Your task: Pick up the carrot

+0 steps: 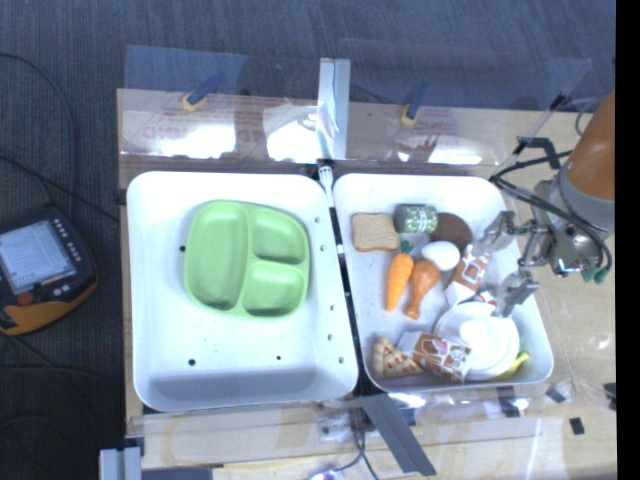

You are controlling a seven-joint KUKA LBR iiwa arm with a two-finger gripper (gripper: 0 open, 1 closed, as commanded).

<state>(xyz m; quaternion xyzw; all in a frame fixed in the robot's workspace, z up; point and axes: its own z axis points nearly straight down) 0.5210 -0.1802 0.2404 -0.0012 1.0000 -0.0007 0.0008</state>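
The orange carrot (pixel 399 279) lies in the right bin (pixel 350 298), near its left side, pointing towards the front. A tan drumstick (pixel 424 283) lies against its right side. My gripper (pixel 506 265) hangs over the bin's right part, well to the right of the carrot. Its two fingers (pixel 497 234) are spread and it is open with nothing between them. A small red and white packet (pixel 472 269) sits just left of the fingertips.
Around the carrot are a bread slice (pixel 375 231), a can (pixel 415 218), a brown round item (pixel 453 230) and a white egg (pixel 440 255). White dishes (pixel 482 339), a carton (pixel 444 354) and a waffle (pixel 394 359) crowd the front. A green divided plate (pixel 246 258) lies in the left bin.
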